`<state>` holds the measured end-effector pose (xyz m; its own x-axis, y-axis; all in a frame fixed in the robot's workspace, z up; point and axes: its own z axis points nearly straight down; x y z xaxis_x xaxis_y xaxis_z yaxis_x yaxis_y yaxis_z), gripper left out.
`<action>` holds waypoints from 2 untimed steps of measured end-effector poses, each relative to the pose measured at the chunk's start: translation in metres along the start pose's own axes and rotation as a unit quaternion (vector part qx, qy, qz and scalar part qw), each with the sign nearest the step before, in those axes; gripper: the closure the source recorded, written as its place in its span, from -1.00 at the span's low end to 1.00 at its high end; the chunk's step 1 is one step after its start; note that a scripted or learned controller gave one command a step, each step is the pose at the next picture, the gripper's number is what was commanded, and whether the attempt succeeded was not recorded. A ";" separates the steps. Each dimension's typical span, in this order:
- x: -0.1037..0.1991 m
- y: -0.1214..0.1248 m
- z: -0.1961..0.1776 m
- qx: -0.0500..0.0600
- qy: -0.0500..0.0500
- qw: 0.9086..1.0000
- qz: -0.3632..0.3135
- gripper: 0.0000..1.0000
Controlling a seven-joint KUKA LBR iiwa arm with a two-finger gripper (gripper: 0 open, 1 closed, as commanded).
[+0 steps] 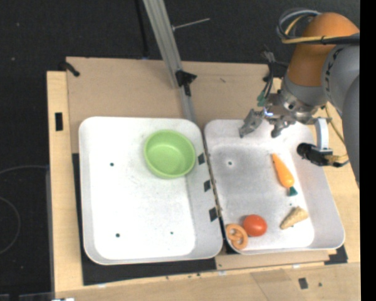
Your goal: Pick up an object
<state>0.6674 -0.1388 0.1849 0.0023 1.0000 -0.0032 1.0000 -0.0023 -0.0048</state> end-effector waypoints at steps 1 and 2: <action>-0.003 -0.008 0.060 0.000 0.000 1.000 0.000 -1.00; -0.004 -0.006 0.044 -0.004 0.001 1.000 0.001 1.00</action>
<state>0.6613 -0.1429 0.1406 0.0036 1.0000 -0.0020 1.0000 -0.0035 0.0040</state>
